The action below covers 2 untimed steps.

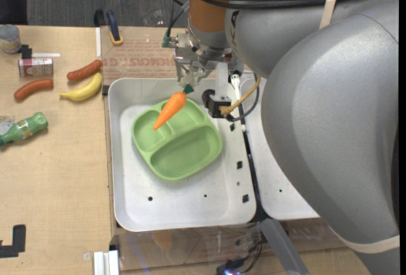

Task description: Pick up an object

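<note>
- Wooden bench (51, 191) carries, at its left, a green bottle (24, 128), two sausages (34, 88) and a banana (84, 90).
- White bin (184, 207) holds a green divided plate (179, 148).
- Carrot (169, 109) lies tilted over the plate's upper rim, leafy end up.
- Gripper (188, 82) hangs just over the carrot's top; whether its fingers grip it, I cannot tell.
</note>
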Each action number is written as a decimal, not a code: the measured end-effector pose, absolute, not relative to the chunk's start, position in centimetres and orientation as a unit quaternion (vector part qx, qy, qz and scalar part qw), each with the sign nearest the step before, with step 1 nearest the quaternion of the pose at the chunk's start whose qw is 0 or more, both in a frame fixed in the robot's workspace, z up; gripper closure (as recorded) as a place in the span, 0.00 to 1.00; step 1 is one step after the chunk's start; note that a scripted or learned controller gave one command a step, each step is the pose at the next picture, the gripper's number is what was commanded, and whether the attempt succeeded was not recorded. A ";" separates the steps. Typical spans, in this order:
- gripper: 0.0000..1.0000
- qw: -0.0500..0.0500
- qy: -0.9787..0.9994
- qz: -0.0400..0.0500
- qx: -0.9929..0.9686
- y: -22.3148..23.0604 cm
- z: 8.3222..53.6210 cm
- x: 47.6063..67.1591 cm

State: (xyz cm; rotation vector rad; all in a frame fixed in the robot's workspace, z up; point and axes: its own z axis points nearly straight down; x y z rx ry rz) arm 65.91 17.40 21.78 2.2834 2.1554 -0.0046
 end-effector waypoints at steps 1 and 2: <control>1.00 -0.001 0.666 -0.003 0.746 18.5 12.5 52.0; 1.00 0.001 0.550 -0.002 0.835 22.0 25.3 50.9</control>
